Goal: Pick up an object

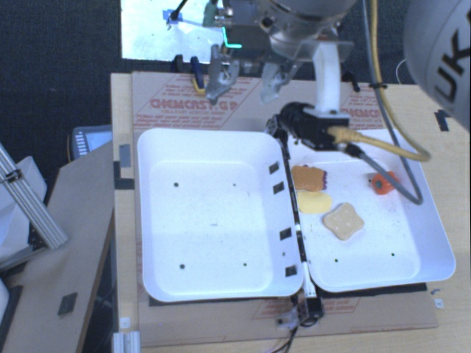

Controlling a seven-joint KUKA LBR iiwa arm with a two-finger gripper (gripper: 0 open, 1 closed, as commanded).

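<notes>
My bench (88, 197) is tan wood, cardboard (184, 101) laid on top. Dark carpet (59, 35) behind. Bright white panel (147, 28) at back.

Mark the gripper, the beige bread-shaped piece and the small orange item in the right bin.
gripper (241, 87): camera view, the gap midway between its two fingertips.
beige bread-shaped piece (343, 221): camera view, middle of its top face.
small orange item (382, 183): camera view, middle of its body.

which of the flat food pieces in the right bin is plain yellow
The yellow piece, lying between the orange-brown piece and the beige toast-shaped piece.
</notes>
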